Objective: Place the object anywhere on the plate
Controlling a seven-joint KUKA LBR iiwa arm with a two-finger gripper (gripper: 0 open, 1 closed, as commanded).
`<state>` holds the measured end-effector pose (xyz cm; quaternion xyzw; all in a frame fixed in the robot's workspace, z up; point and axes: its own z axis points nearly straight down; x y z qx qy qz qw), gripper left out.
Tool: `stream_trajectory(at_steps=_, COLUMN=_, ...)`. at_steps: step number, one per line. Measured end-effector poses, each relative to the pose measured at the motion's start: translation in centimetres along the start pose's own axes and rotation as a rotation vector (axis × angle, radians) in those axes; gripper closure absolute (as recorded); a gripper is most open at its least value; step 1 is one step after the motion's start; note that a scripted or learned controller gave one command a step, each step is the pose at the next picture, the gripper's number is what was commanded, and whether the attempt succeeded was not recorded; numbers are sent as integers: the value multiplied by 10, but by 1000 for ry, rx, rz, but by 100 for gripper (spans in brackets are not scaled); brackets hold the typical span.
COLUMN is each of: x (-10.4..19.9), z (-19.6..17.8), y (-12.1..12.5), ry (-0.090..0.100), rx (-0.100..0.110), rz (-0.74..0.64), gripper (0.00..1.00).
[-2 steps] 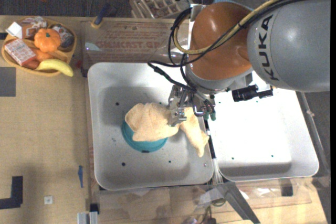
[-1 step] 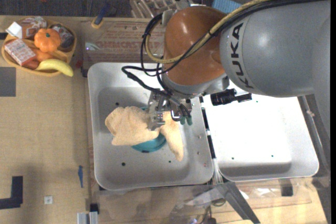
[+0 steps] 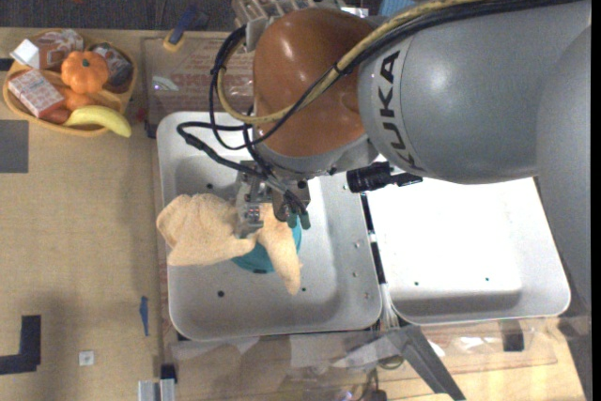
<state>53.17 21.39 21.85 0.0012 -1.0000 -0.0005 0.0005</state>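
The near edge of the desk [image 3: 75,296] shows bare tan board, with two white bins set side by side behind it. The right bin [image 3: 470,296] lies under the bulk of the grey arm [image 3: 470,80]. In the left bin [image 3: 272,315] a crumpled yellow cloth [image 3: 202,235] sprawls from the bin's left wall toward its middle, one flap trailing toward the near wall. Under that flap a teal plate [image 3: 252,260] peeks out, most of it covered by the cloth, so the cloth lies partly on the plate. The gripper [image 3: 268,209] hangs straight over the cloth's right part, near the bin's middle, its tip down at the fabric; it seems to touch the cloth, though the slant makes that hard to judge, and whether it is open or closed cannot be told. Above it the arm's orange band [image 3: 300,80] fills the far half of the left bin, with black cables [image 3: 211,141] looping at its left. At the desk's far left corner sits a bowl [image 3: 56,117] holding a banana [image 3: 99,118], a small pumpkin [image 3: 84,70] and packets.
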Motion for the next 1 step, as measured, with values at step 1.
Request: stream_trajectory(at_steps=1, x=0, z=0, y=0, ry=0, rx=0, rz=0, gripper=0)
